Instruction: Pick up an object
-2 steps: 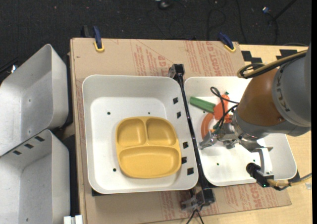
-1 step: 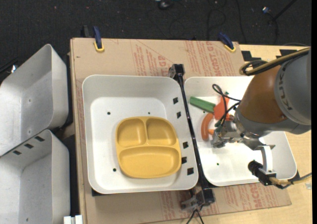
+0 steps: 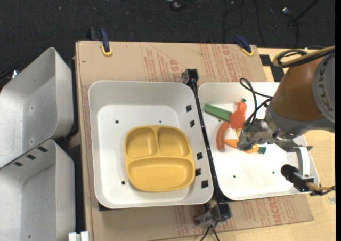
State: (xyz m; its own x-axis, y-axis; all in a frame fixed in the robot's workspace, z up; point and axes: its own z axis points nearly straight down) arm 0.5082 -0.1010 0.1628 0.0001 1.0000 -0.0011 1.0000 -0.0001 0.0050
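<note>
In the right bin (image 3: 250, 181) lies a small heap of toys: a green piece (image 3: 217, 111), an orange-red bottle-like piece (image 3: 238, 115), a curved orange piece (image 3: 220, 136) and a small teal bit (image 3: 261, 150). My gripper (image 3: 248, 141) reaches in from the right and is down on the heap's right side, next to the orange pieces. Its fingertips are buried among the toys and the wrist hardware.
The left bin (image 3: 106, 128) holds a yellow divided plate (image 3: 158, 158). Two more white bins (image 3: 32, 106) are stacked off the bench at far left. The arm's orange band (image 3: 301, 96) hangs over the right bin's far right side. Cables run above the heap.
</note>
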